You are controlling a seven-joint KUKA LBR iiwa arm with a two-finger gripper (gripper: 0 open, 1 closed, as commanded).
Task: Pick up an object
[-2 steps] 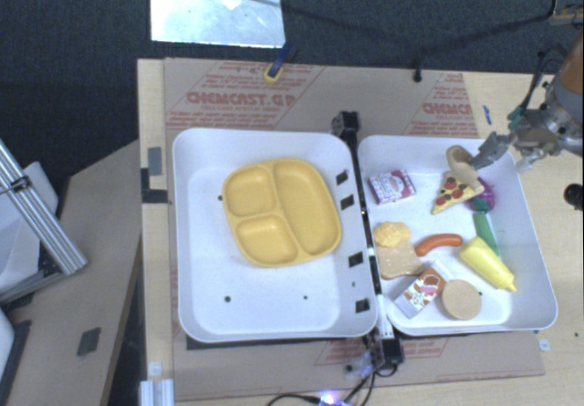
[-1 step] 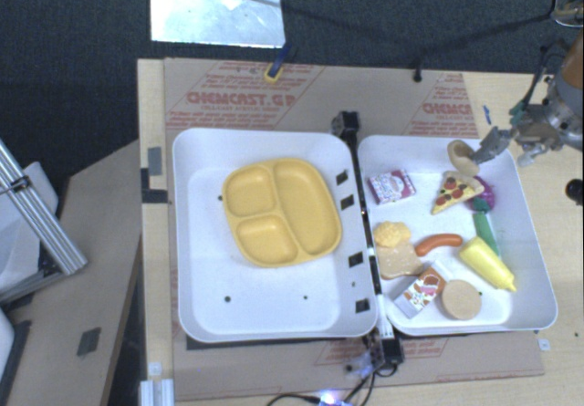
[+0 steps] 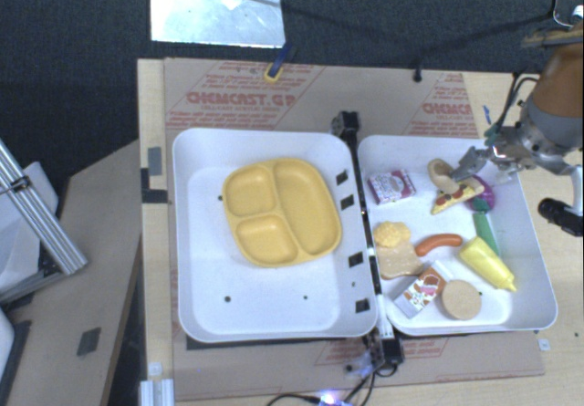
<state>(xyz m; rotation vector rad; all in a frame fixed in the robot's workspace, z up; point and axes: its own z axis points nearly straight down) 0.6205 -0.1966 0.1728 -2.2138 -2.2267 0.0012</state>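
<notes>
The gripper (image 3: 474, 161) hangs at the upper right of the frame, over the right bin (image 3: 538, 290); whether it is spread or closed I cannot tell. Just below it lie a pizza slice (image 3: 456, 197) and a purple piece (image 3: 484, 195), close together. To pick cleanly, I'd drop straight onto the pizza slice, straddle its narrow width, and avoid nudging the neighbouring tan piece (image 3: 443, 173).
</notes>
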